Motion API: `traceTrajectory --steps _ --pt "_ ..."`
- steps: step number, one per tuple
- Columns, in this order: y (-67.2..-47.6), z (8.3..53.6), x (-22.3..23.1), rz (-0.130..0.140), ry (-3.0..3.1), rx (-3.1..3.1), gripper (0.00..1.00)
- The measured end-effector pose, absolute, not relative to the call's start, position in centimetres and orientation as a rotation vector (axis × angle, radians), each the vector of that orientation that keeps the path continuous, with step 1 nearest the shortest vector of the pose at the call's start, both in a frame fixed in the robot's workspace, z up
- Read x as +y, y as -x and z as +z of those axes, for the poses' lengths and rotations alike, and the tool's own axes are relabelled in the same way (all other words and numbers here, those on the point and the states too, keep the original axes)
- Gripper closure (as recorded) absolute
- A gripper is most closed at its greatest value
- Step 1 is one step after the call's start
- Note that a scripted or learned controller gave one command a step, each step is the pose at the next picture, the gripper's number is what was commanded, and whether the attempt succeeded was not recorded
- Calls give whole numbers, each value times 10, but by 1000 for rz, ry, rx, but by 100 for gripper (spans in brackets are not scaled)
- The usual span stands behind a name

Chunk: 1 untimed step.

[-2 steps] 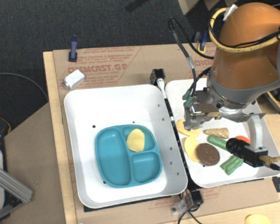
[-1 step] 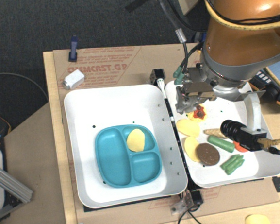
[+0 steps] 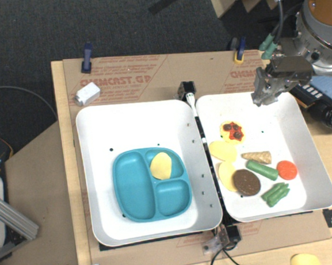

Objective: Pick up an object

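In the camera view, you see the pincer (image 3: 265,94) poised over the far edge of the right bin (image 3: 311,139), apparently holding nothing; you cannot tell how wide it stands. Nothing is picked up yet, so the whole grasp remains. Below and slightly left of the pincer lies a cluster of toy food (image 3: 251,168): yellow slices, a brown disc, green pods, a red ball.
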<state>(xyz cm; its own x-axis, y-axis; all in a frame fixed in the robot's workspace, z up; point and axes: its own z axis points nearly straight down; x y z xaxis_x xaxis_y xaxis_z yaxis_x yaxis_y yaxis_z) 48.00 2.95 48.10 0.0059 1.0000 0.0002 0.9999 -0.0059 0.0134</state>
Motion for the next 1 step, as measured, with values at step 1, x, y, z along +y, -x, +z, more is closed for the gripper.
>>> traceTrajectory --steps 1 --pt "-479 384 56 -13 -2224 2228 100"
